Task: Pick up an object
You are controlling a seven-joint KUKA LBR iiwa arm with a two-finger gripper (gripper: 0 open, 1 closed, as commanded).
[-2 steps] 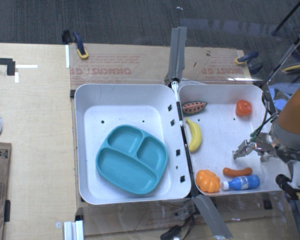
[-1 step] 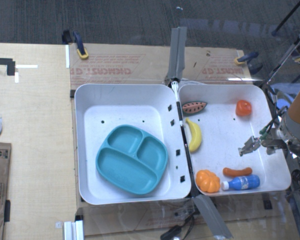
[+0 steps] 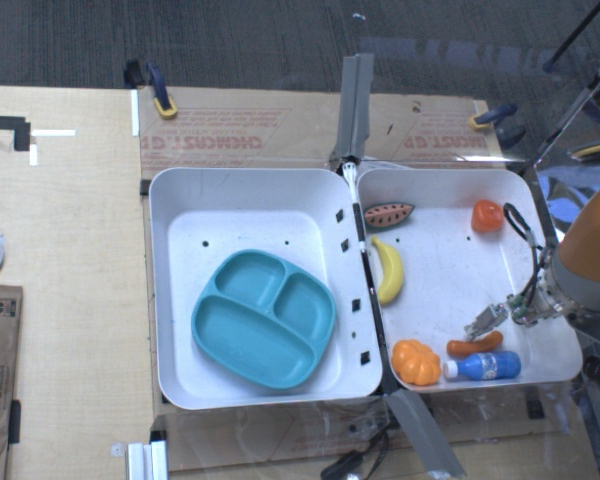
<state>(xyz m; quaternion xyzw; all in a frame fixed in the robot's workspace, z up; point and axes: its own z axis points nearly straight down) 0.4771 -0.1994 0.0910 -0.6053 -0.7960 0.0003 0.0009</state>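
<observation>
My gripper (image 3: 488,319) hangs low in the right bin (image 3: 450,183), reaching in from the right edge. Just below it in the view lies a small red-orange sausage (image 3: 475,346), very near or touching it. A white-and-blue bottle (image 3: 485,367) lies on its side along the bin's front wall. Left of the bottle sits an orange pumpkin-like fruit (image 3: 416,362). A yellow banana (image 3: 388,269) lies by the divider, with a brown striped piece (image 3: 388,214) above it. A red-orange fruit (image 3: 487,216) rests near the back right. I see nothing held.
A teal divided plate (image 3: 265,317) lies in the left bin (image 3: 170,268). The arm's orange band (image 3: 588,248) and grey body stand over the right bin's right rim. A black cable loop (image 3: 517,222) lies near that rim. Clamps hold the cardboard behind the bins.
</observation>
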